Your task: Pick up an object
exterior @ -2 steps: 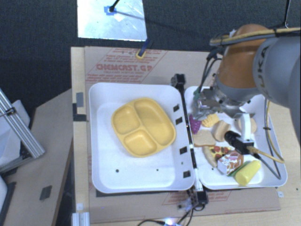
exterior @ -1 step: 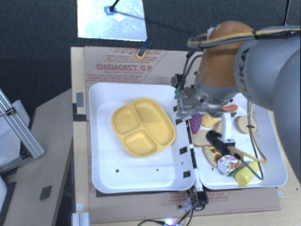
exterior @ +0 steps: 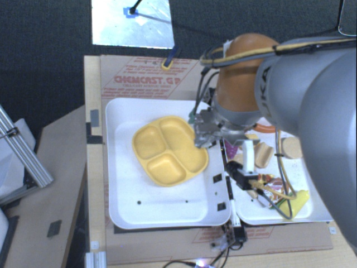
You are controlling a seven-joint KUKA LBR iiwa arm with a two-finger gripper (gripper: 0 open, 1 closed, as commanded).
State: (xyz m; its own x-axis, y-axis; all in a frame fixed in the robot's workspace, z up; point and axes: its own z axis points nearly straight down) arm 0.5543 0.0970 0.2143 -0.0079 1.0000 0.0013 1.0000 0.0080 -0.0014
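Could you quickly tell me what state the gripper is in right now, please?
Gripper: over the right edge of the yellow divided plate in the left bin; open or shut, or holding anything, cannot be told.

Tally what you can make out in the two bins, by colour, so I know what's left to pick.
Yellow: 2, the divided plate in the left bin, and a yellow piece in the right bin.
Tan: 2, two rounded pieces.
Total: 4 clear; the arm hides more.
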